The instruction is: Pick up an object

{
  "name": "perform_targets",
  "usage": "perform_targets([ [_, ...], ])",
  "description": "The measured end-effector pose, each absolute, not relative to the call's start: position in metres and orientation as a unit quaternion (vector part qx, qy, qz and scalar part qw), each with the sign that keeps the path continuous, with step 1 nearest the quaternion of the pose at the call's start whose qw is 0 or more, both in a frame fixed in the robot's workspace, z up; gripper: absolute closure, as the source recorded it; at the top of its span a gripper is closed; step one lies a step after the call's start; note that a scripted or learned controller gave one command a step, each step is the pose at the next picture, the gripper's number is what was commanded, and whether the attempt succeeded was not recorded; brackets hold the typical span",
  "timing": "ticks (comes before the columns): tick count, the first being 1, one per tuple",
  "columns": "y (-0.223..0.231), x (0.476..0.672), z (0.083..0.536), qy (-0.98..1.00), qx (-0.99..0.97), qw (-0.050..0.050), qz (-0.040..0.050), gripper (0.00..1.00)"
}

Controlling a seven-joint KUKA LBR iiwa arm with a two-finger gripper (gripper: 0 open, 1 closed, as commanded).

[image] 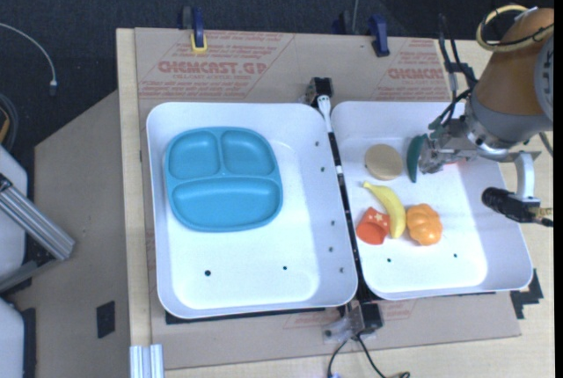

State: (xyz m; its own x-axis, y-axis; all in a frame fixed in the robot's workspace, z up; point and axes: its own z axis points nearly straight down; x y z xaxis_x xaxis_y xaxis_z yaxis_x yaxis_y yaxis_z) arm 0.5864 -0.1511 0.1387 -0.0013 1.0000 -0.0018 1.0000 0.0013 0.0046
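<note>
The end effector (428, 155) (finger state cannot be told) sits beside a dark green curved object (413, 158) and round tan disc (383, 161); descent may nudge either aside, causing a miss.

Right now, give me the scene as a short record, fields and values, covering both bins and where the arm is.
left bin: holds a blue divided plate
right bin: holds five items
tan round piece: near the bin's upper middle
green item: just right of the tan round piece, at the gripper
banana: lies between the red item and the orange item
gripper: over the right bin's upper part, beside the green item
grasp: cannot tell from this view
</note>
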Motion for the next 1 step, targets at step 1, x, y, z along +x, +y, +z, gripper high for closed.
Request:
perform_targets([
  [1, -0.1516, 0.5934, 0.2005, 0.708, 0.707, 0.003, 0.0014, 1.00],
])
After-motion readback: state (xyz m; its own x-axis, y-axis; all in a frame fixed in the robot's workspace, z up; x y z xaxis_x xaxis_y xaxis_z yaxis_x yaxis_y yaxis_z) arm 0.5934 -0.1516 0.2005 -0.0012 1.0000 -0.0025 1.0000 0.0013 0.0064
